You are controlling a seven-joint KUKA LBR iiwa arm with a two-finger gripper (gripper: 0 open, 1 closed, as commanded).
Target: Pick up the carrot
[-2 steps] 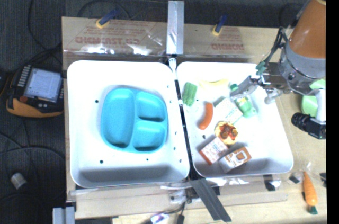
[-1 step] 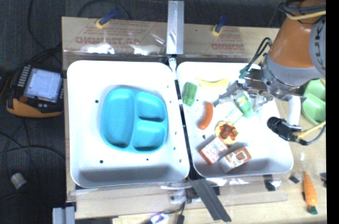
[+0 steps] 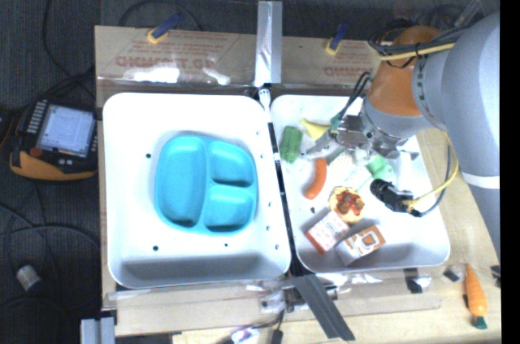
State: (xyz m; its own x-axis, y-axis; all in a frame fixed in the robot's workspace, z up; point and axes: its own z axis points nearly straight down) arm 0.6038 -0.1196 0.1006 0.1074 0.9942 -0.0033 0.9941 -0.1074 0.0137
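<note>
**One short reach down-left separates gripper from carrot**

One small orange carrot [image 3: 315, 178], a smooth plastic-looking toy with a rounded, slightly tapered body, lies in the right-hand shallow white bin [image 3: 435, 241], near that bin's left-centre. Its long axis runs steeply, from upper right to lower left in the frame, tilted a little off vertical. The grey arm's two-finger gripper [image 3: 348, 137] sits just above and to the right of it, close but apart, so the carrot lies down and to the left of the tool. Whether the tool is spread or pressed together cannot be told from this slanted view (cables and the wrist clutter that spot), and nothing is seen pinched in it.

Neighbours crowd the target: a green pepper-shaped toy [image 3: 290, 143] just upper left and a small red-and-yellow packet [image 3: 348, 202] to the lower right. A grasp across the carrot's narrow width looks most workable.
</note>
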